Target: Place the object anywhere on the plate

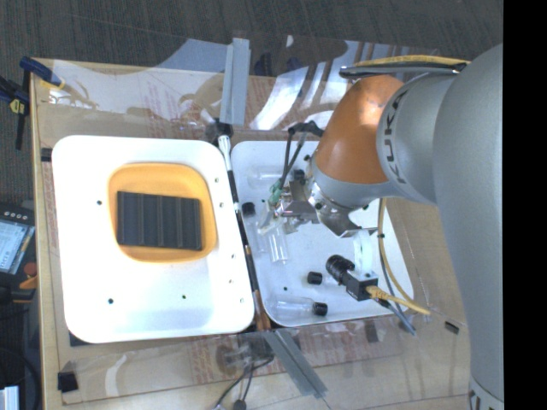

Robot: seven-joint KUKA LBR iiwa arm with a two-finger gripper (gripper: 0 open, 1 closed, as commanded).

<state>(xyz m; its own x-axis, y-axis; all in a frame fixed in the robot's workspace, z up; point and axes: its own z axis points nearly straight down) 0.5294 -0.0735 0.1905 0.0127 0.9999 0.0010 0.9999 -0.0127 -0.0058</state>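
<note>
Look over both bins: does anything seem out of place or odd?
The yellow plate in the left bin already carries a dark ribbed rectangular block, sitting square. In the right bin, small black pieces and a clear tube lie scattered at different angles. Nothing looks spilled or broken.

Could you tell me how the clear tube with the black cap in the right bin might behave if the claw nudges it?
The clear tube lies on its side near the right bin's front edge, so it would probably roll. It looks like smooth plastic or glass, likely slippery, and light.
</note>
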